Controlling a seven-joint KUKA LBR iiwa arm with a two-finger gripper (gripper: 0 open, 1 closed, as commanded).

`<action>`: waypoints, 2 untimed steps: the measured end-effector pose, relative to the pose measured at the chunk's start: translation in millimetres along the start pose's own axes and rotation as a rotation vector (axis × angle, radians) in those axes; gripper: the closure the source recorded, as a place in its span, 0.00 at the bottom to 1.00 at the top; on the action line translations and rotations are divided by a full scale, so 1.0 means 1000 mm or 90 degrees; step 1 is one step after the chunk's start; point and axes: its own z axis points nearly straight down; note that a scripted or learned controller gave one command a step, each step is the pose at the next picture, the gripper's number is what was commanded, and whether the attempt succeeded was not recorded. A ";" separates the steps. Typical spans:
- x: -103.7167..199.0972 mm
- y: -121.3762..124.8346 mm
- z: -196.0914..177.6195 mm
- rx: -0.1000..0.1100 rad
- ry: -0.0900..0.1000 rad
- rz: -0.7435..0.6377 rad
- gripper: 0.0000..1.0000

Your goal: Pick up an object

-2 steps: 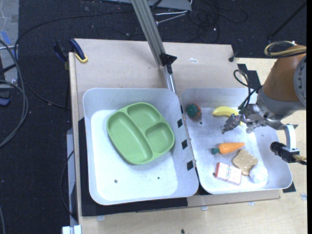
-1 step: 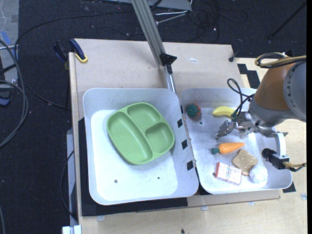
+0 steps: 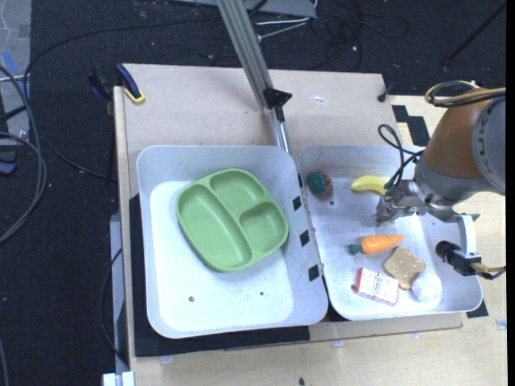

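Note:
The right bin [image 3: 338, 292] holds a yellow banana [image 3: 368, 185], a small red and green fruit [image 3: 320, 182], an orange carrot [image 3: 378, 244], a tan slice of bread [image 3: 404, 266], a pink and white box [image 3: 376, 285] and a white lump [image 3: 426, 289]. My gripper [image 3: 389, 212] hangs low over the bin floor, between the banana and the carrot. It sits just above the carrot's right end. Nothing shows between its fingers.
The left bin [image 3: 161, 296] carries a green divided plate [image 3: 232, 218]. A grey metal pole [image 3: 245, 43] slants down to the seam between the bins. The arm's orange band [image 3: 455, 147] fills the right side above the bin.

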 end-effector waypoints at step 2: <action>0.005 0.007 -0.114 -0.001 0.000 -0.002 1.00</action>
